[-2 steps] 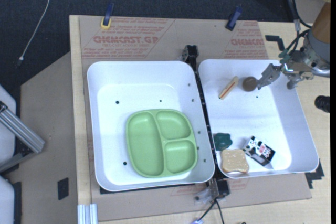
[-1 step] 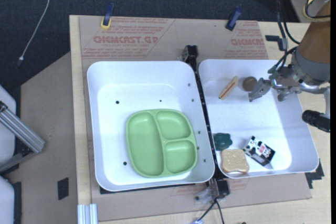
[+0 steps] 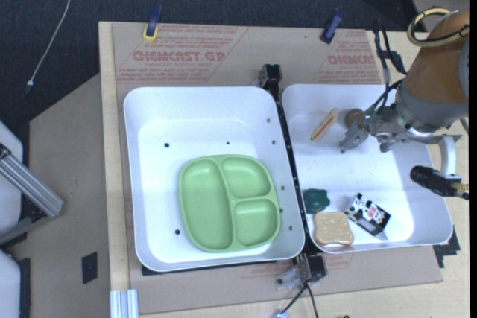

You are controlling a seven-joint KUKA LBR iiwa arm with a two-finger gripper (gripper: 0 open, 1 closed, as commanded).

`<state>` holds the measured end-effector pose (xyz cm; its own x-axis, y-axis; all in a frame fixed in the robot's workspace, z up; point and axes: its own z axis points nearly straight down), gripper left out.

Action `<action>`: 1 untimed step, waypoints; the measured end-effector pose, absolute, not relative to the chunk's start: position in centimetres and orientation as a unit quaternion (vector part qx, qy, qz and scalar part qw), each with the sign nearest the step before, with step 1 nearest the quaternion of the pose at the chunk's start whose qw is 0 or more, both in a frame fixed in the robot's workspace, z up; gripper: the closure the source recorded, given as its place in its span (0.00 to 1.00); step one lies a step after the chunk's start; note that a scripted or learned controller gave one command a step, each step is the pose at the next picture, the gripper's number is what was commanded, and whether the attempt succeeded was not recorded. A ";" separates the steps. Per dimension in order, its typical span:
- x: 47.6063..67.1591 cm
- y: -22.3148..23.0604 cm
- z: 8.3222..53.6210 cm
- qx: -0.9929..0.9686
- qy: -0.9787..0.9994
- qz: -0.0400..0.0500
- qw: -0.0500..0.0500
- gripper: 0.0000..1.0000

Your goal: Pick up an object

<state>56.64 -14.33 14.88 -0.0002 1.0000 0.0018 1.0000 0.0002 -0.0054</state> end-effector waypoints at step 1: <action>56.4 -15.0 10.3 -0.707 -0.707 0.001 0.002 0.00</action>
